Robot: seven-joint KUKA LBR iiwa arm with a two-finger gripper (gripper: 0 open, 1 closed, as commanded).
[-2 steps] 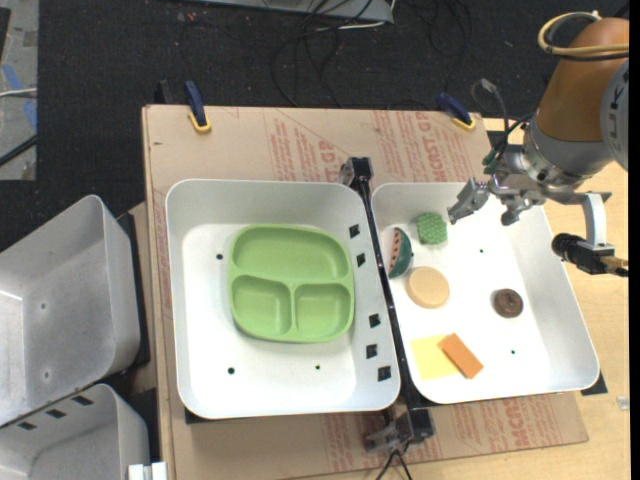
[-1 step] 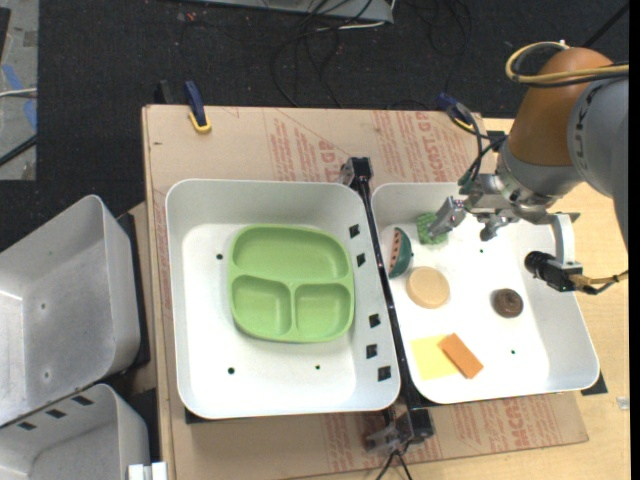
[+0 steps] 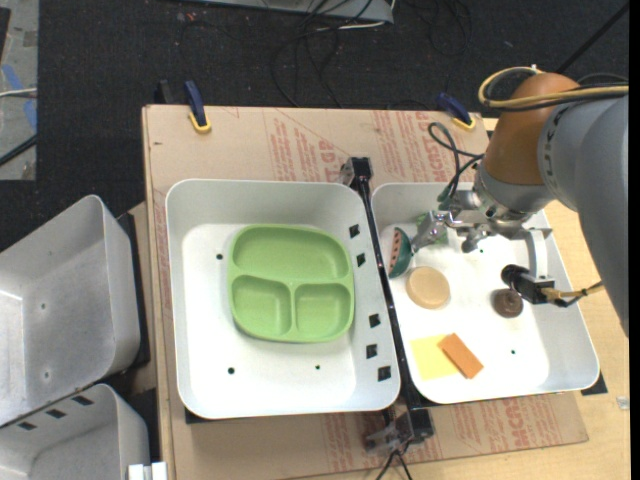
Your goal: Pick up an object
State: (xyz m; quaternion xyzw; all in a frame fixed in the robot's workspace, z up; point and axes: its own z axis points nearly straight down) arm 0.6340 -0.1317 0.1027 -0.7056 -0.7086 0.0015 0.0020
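Observation:
My gripper (image 3: 460, 230) hangs low over the back of the right bin (image 3: 570, 363), below the arm's orange band (image 3: 528, 128). Just to its left, against the bin's left wall, lies a watermelon-slice toy (image 3: 400, 252). A tan round disc (image 3: 428, 288) sits a little in front of the gripper. To the right of the disc rests a small brown round piece (image 3: 509, 304). Near the front of this bin an orange block (image 3: 461, 355) lies partly on a yellow square (image 3: 428, 360). Nothing is visibly held.
The left bin (image 3: 200, 368) holds a green divided plate (image 3: 291, 283). A black divider with clips (image 3: 378, 278) runs between the two bins. Grey-white tubs (image 3: 60, 298) stand off the bench at the left. A cable (image 3: 575, 293) trails over the right bin's right rim.

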